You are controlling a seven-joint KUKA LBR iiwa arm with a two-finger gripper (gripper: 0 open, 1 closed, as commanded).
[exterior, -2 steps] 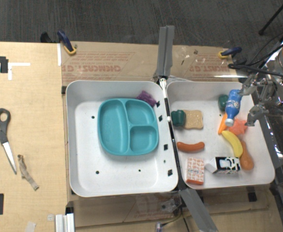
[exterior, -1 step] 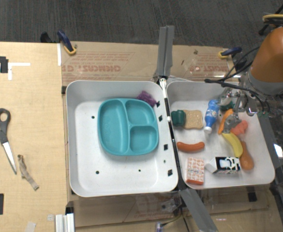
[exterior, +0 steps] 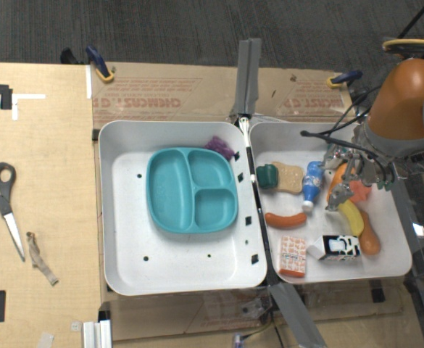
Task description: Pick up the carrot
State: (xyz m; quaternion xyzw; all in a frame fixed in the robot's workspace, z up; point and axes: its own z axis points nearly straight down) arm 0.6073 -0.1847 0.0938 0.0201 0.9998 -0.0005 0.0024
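Note:
My gripper (exterior: 344,182) hangs low over the middle of the right bin (exterior: 400,267), below the orange wrist band. A slim orange piece, which looks like the carrot (exterior: 336,181), sits right at the gripper's tip and is partly hidden by it. I cannot tell whether it is gripped or just lying beneath. A thicker orange-brown piece (exterior: 370,238) lies nearer the front right, beside a yellow banana (exterior: 351,214).
The right bin also holds a red sausage (exterior: 285,219), a blue bottle (exterior: 312,181), a green-and-tan piece (exterior: 278,177), a small red-white box (exterior: 293,256) and a black-white carton (exterior: 340,247). The left bin (exterior: 117,267) bears a teal divided plate (exterior: 191,190) and a purple item (exterior: 220,146).

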